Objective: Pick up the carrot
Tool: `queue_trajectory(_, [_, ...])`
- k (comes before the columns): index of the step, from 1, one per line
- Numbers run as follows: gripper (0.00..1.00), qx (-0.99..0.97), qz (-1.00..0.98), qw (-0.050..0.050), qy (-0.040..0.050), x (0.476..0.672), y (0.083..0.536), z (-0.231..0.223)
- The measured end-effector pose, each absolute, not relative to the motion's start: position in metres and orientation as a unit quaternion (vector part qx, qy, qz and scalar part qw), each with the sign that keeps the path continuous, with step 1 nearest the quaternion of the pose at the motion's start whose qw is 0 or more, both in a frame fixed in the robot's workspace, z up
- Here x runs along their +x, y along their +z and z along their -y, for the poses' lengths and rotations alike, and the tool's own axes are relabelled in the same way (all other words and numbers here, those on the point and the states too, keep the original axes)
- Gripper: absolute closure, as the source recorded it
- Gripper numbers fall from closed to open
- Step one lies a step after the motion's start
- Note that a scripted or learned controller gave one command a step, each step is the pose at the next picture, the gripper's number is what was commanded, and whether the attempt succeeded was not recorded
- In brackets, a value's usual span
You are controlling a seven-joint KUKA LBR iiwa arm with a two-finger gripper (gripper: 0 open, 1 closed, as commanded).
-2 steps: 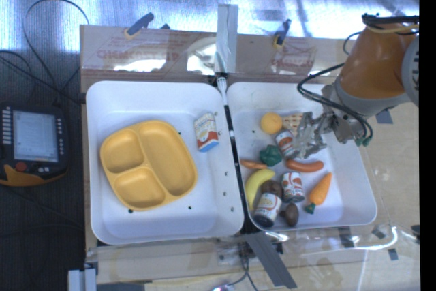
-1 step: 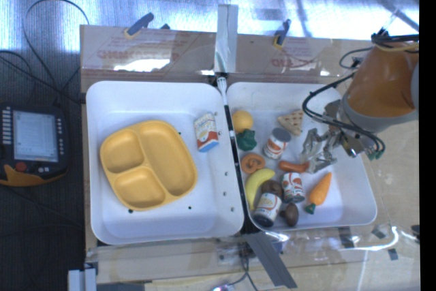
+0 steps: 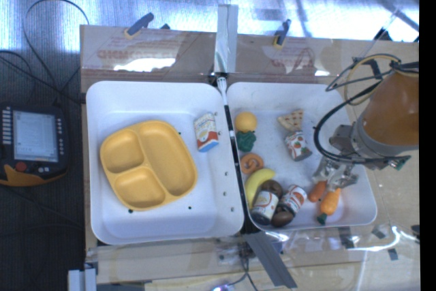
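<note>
1. In the camera view, the carrot (image 3: 328, 204) lay in the lower right of the frame, near the lower right corner of the right bin (image 3: 368, 215), its orange body slanting down to a green tip. A second small orange piece (image 3: 317, 191) lay touching it on its left.

2. The gripper (image 3: 338, 176) hung just above and against the carrot's upper end, at the end of the arm (image 3: 388, 120) reaching in from the right of the frame. Whether it was parted or closed, I could not tell, and nothing showed the carrot gripped.

3. Left of the carrot in the same bin lay two small cans (image 3: 279, 202) and a banana (image 3: 257, 182), near but apart from it. The left bin (image 3: 102, 215) held a yellow divided tray (image 3: 148, 163) and a small carton (image 3: 206, 131).

4. Judging by its look, the carrot was a toy: light, stiff and smooth, likely to slip or roll. The best hold seemed across the thick middle of the orange body, square to its length, clear of the tapering green end and of the neighbouring piece.
</note>
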State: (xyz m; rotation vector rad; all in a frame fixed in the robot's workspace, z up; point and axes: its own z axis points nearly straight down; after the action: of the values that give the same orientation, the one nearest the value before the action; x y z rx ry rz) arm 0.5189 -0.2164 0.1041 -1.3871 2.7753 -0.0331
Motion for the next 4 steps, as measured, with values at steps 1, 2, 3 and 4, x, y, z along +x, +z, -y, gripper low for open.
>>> queue_trajectory(1, [0.0, -0.451, -0.892, 0.027, -0.0086, 0.523, 0.101, 0.207])
queue_trajectory(2, [0.0, -0.59, -0.806, 0.033, -0.0129, 0.51, 0.1, 0.199])
queue_trajectory(3, [0.0, -0.784, -0.62, 0.025, -0.0041, 0.502, 0.097, 0.192])
queue_trajectory(4, [0.0, -0.884, -0.468, 0.017, -0.0032, 0.496, 0.095, 0.19])
